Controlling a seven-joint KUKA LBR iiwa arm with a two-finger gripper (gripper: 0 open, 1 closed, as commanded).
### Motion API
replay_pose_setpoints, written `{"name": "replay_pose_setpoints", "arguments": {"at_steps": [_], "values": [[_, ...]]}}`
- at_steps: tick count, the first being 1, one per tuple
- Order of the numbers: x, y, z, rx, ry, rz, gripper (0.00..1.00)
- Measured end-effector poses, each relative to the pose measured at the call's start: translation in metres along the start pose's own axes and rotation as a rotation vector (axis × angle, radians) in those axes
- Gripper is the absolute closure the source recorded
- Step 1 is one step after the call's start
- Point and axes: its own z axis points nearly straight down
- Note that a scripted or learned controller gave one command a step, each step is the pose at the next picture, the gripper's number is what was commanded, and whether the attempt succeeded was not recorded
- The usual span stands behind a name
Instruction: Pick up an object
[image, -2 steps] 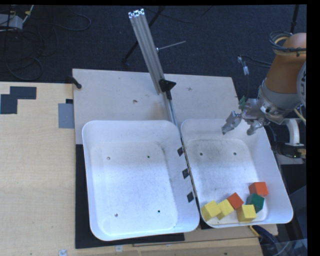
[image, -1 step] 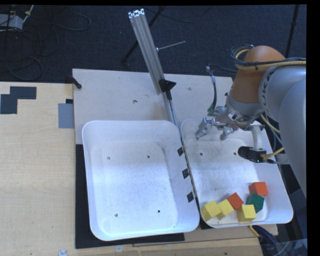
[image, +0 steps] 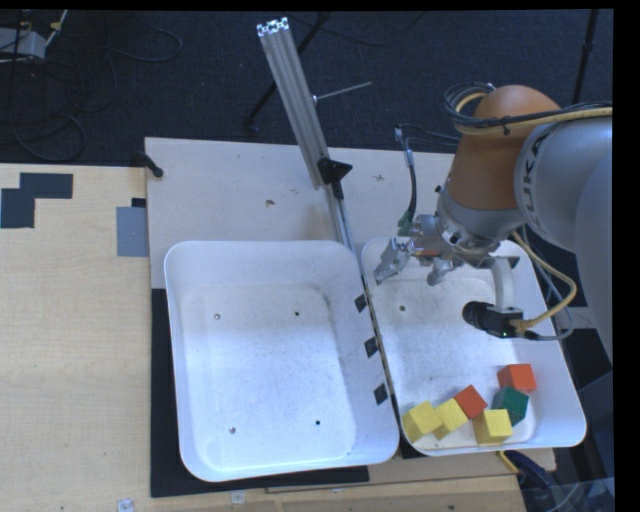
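grey two-finger gripper (image: 415, 262) on the orange-banded grey arm (image: 500, 150): over the far end of the right shallow white plastic bin (image: 560, 425), fingers spread apart, nothing between them. small wooden blocks clustered at that bin's near end, well apart from the gripper: two yellow blocks (image: 433, 418), third yellow block (image: 492, 426), two orange blocks (image: 516, 377), one green block (image: 512, 403). left shallow white plastic bin (image: 185, 300) alongside.

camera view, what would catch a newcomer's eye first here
First the big grey arm with its orange band, reaching in from the right, its gripper open over the far end of the right bin. Next the bright blocks, yellow, orange and green, bunched in that bin's near corner. A metal rail slants up behind the bins.
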Motion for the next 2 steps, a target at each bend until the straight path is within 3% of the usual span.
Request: {"name": "replay_pose_setpoints", "arguments": {"at_steps": [1, 2], "values": [[0.032, -0.091, 0.004, 0.008, -0.001, 0.006, 0.00], [0.120, -0.085, -0.063, -0.004, 0.000, -0.003, 0.00]]}}
